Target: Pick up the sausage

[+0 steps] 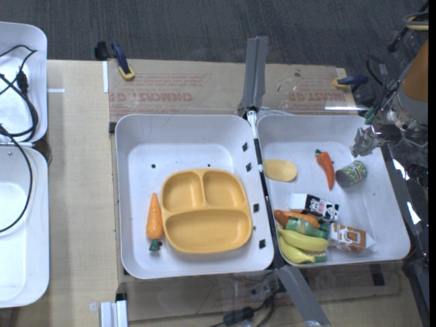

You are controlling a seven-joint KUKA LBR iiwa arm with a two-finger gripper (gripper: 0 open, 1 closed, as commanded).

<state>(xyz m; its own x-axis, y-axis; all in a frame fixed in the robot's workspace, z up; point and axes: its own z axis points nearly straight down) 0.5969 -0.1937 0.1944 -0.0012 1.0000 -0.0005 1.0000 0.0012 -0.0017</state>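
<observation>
Yellow bananas lie at the near edge of the right bin, with a small carton just beside them. Touching the bananas on their far side is the brownish sausage, next to a black and white box. In the left bin sits a yellow plate with a carrot beside it. Farther back in the right bin are a green can and a small carrot. The claw hangs just behind the can, well apart from the sausage; I cannot tell how far open it is.

A yellow divided plate, orange carrots, yellow bananas and a green can in white bins.
</observation>
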